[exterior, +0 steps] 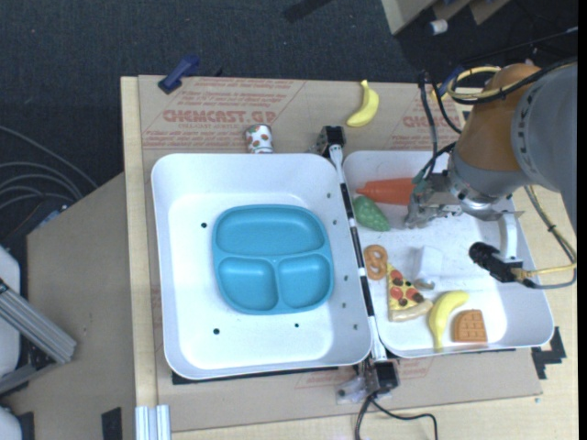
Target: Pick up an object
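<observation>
Nothing is lifted yet: the gripper (pixel 424 211), whose state I cannot tell, hangs low in the right shallow white bin (pixel 532 324) beside the orange plastic carrot (pixel 387 190).

Arm in from the right, grey link and orange wrist band up and right of the gripper (pixel 424 211). Wrist angled down and left. Gripper low; finger state unreadable from this angle.

The arm (pixel 523 117) runs off the right edge and covers part of the right bin (pixel 537 314).
</observation>
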`<action>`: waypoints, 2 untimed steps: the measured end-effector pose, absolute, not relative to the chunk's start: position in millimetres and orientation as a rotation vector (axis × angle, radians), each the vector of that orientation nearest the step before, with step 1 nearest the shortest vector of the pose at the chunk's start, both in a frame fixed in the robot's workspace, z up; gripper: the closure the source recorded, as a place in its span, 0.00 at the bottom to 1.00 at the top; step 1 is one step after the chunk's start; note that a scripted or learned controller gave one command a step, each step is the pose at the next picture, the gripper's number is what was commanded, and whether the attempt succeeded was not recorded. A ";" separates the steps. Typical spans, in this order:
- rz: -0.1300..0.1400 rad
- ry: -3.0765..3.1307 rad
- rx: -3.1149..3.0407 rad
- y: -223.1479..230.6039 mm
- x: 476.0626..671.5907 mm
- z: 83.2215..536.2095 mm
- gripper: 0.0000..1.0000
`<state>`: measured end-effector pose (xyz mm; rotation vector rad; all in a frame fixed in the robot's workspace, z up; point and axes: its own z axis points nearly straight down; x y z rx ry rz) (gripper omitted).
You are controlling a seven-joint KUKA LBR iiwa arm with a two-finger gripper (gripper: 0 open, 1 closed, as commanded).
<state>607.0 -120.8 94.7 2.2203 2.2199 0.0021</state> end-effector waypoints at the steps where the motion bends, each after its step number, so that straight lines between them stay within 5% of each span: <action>1: 0.002 2.221 2.218 -145.9 667.2 272.2 1.00; 2: -0.002 2.224 2.221 -119.4 666.5 264.1 1.00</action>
